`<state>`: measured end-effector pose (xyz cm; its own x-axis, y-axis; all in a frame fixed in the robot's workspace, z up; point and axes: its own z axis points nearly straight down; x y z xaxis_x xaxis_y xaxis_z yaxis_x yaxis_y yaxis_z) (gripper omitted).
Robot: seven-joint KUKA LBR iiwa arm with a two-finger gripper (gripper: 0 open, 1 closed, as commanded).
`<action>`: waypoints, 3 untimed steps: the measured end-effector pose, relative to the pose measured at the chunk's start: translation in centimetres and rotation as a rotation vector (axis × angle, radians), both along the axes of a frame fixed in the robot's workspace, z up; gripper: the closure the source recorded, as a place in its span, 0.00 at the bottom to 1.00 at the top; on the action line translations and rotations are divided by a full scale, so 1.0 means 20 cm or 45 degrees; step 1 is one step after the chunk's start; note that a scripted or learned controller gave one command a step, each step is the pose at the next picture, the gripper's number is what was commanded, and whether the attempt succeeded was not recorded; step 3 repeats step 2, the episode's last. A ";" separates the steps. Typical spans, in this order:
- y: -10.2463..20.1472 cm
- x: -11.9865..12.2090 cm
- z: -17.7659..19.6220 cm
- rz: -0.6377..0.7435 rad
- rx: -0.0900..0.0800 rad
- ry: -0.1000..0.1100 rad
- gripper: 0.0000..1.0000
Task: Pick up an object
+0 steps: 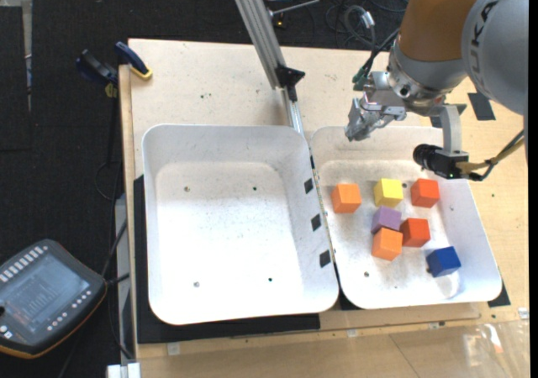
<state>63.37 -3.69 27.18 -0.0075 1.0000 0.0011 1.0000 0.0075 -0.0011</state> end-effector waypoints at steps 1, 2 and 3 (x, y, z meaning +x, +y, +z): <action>0.24 -0.04 -0.11 0.000 0.000 0.002 1.00; 0.52 -0.15 -0.17 0.001 0.001 0.003 1.00; 0.52 -0.15 -0.17 0.001 0.001 0.003 1.00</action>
